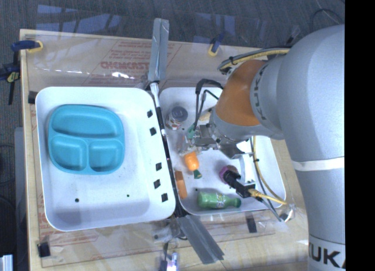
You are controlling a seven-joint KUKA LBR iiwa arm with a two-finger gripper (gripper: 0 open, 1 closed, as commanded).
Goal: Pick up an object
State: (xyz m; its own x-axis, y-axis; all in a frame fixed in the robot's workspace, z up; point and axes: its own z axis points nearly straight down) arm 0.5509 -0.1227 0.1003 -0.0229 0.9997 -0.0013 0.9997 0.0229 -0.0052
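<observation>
A blue clamp (pixel 26 45) is gripping the bench (pixel 70 50) at its far left corner, probably pinning the clear sheet flat. Red print (pixel 124 63) is showing through that sheet, but it is reading upside down and too faint to make out.

The left bin (pixel 88 199) is holding a blue tray (pixel 85 138) with three compartments. The tray is lying flat toward the bin's far side, well apart from everything loose.

The loose things are all sitting in the right bin (pixel 268 167). A grey can (pixel 179 113) is standing at the far left corner. An orange stick (pixel 181 185) is lying along the left wall, likely having slid down the sloped side. A carrot (pixel 191 161) is lying just beside it, toward the middle, and a green bottle (pixel 218 199) is lying on its side against the near wall.

The gripper (pixel 198 139) is hovering low, just beyond the carrot, so the carrot seems to be the likeliest pick. Whether the gripper is spread or pressed together, I cannot tell, and nothing is visibly being held in it.

The arm (pixel 304 88) is reaching in from the right, bending steeply down to bring the wrist over the bin. Low on its base, the dark lettering "KUKA" (pixel 326 258) is showing.
</observation>
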